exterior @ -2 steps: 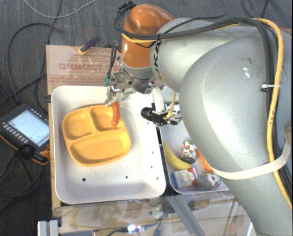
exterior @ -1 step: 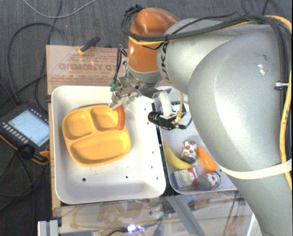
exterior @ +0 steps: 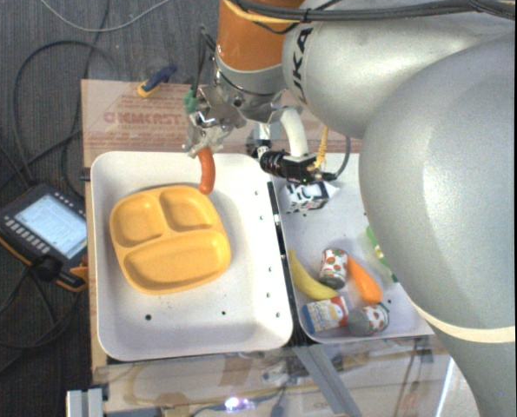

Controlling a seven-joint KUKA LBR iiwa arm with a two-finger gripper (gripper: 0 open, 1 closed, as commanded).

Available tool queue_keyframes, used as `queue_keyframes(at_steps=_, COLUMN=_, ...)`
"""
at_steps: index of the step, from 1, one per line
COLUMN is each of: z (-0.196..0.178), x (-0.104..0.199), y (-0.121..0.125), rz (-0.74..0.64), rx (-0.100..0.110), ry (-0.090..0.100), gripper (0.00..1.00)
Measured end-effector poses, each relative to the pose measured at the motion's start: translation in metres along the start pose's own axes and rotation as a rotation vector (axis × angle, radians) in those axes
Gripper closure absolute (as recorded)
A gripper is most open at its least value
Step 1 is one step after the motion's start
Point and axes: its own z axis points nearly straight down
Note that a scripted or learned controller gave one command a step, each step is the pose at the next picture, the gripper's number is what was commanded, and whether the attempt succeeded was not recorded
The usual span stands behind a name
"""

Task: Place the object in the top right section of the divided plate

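Gripper [exterior: 203, 143] of grey arm, fingers clamped on top of small orange-red sausage [exterior: 207, 173], sausage hanging upright at far rim of yellow divided plastic plate [exterior: 169, 237], in left white bin [exterior: 119, 320].

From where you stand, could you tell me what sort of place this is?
Probably a robotics lab bench: two white bins side by side under the arm, toy food like a banana and carrot, and a teach pendant amid loose cables on the floor.
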Motion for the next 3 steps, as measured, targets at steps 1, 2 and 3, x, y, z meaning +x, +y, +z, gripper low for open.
queue_keyframes(at_steps=1, z=0.0, x=-0.001, y=0.0, rz=0.001, rx=0.0, ry=-0.002, gripper=0.0)
queue_keyframes(at_steps=2, z=-0.007, x=-0.001, y=0.0, rz=0.003, rx=0.004, ry=-0.004, gripper=1.0)
queue_keyframes(at_steps=3, z=0.016, x=0.017, y=-0.005, rz=-0.796, rx=-0.003, ry=0.001, gripper=1.0)
